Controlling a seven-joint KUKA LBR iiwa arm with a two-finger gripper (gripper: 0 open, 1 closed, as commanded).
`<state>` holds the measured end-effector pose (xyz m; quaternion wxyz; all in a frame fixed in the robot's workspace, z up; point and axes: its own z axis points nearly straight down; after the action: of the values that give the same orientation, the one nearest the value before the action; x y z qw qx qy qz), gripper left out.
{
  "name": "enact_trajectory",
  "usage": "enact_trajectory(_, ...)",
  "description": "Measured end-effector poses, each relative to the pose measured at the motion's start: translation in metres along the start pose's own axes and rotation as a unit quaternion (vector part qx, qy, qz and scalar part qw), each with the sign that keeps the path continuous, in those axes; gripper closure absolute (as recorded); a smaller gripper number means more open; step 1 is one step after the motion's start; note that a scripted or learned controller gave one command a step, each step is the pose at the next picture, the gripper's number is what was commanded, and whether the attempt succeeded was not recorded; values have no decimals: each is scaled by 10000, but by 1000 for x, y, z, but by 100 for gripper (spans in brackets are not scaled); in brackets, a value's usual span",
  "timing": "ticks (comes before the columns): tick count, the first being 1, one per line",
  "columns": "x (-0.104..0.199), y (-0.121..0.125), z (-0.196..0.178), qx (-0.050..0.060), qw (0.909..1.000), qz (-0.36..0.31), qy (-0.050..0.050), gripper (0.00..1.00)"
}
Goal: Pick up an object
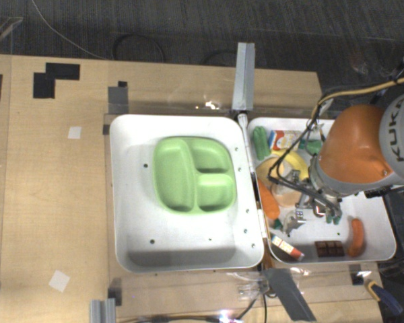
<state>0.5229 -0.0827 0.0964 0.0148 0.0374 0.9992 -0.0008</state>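
Objects crowd the right bin [380, 244]: a green piece [260, 142] and a yellow one [295, 161] at the far left, an orange carrot-like piece [269, 200] along the left wall, a brown block [329, 249] and a reddish sausage shape [356, 236] near the front. Down among them, the claw [297, 219] sits just right of the carrot piece, well short of the brown block. Left bin [131, 244] carries a green divided tray [193, 174]. Wooden bench [47, 207], dark carpet beyond. Whether the claw grips anything, I cannot tell.
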Motion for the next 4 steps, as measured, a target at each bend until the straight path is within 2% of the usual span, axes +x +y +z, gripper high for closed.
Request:
enact_trajectory(1,-128,4,4,-5,9997,194,149,0)
enact_trajectory(2,-76,-18,7,3,9995,314,55,0)
enact_trajectory(3,-22,-4,4,5,9999,169,32,0)
enact_trajectory(4,17,-24,3,5,9999,172,-2,0)
